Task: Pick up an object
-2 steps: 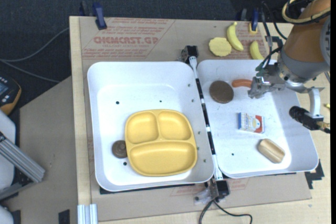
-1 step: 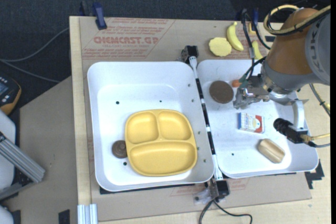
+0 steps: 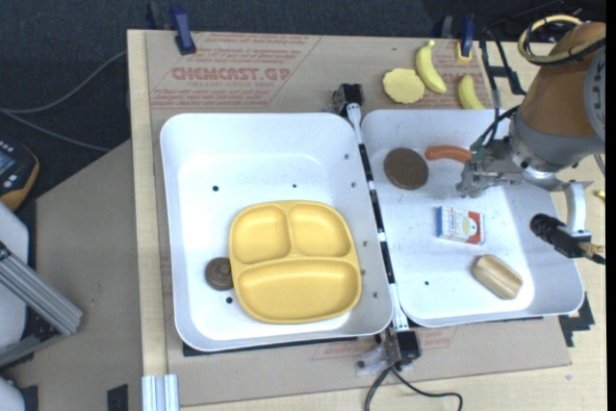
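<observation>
The arm is cut off by the right edge; the brown disc is partly hidden by the yellow tray.

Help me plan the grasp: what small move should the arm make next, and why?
Probably lower straight down: the gripper hovers at the right bin's far edge, beside the orange sausage, nearest item. Nothing shows between its jaws.
</observation>
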You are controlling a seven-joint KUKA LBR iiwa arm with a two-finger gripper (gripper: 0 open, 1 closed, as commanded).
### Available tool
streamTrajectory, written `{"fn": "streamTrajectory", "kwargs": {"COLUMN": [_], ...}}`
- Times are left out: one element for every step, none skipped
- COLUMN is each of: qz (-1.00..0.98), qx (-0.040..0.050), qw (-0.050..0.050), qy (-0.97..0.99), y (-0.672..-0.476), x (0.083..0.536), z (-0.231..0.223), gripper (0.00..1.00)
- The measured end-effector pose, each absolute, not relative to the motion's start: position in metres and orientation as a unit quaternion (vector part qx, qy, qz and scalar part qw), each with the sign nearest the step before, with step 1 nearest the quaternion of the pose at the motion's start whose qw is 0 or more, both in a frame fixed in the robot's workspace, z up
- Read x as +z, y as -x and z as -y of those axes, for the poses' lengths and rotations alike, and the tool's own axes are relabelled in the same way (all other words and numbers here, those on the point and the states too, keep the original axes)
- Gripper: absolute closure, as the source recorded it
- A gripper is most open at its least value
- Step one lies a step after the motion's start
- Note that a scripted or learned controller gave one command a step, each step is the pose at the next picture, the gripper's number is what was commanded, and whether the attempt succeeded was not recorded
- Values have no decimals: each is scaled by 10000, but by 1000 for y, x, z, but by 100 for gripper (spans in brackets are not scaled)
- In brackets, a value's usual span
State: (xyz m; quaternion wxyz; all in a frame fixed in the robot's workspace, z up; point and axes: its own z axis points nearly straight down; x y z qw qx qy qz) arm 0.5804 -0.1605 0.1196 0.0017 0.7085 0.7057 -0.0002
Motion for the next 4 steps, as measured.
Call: {"fn": "streamTrajectory", "kwargs": {"qz": [-7069,-7078,-7072,-7064], "qx": [2,9,-49,-96], "qw": [10,29,-47,-75], "qy": [-7073,-7064,-7070,-7077], "y": [-580,-561,-668,-662], "x": [121,86,86,94], "z": [157,123,115,119], "gripper": [0,0,0,100]}}
